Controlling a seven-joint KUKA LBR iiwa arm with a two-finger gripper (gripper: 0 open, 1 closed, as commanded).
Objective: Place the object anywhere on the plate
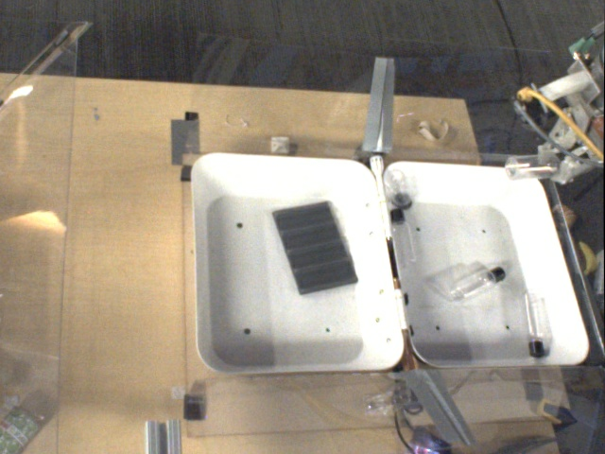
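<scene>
Two white bins are seen side by side in the camera view. A dark ribbed plate [315,247] lies tilted on the floor of the left bin [213,348]. In the right bin [567,348] a clear vial with a dark cap [468,280] lies on its side near the middle, well apart from the plate; a second slim clear tube [535,322] rests by the right wall. The arm's end [565,121] is glimpsed at the upper right edge, and the fingers' state cannot be told. The vial is judged best taken across its narrow body, since it is likely to roll, then lifted clear of the divider.
</scene>
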